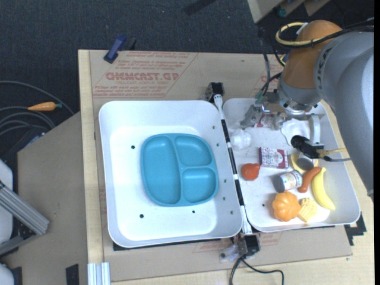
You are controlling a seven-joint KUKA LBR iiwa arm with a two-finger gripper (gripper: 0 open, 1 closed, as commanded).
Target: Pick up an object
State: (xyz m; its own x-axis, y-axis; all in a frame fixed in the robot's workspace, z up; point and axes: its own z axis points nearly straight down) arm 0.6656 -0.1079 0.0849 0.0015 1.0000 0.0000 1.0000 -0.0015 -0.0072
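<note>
The gripper (268,116) hangs over the far end of the right bin (343,183), close above its white floor; whether it is open or closed cannot be told from this slant. The things to pick all lie on its camera side: a crumpled white wad (240,140) just beside it toward the view's left; a red-and-white packet (272,157) a little nearer the camera; a red tomato (250,171) past that; then a small jar (289,180), a banana (323,190), an orange pumpkin (285,206) and a yellow waffle piece (307,210), clustered well apart from it at the bin's near end. To the view's left of the gripper, across the divide, the left bin (119,159) holds a blue divided plate (178,170); both bins rest on a pale board (148,76) printed with red lettering. Farther left of the gripper, dark carpet (47,22) surrounds the board; on it lie loose cables (18,129) and a small orange thing (41,106); a blue thing (116,49) sits at the board's far corner.
</note>
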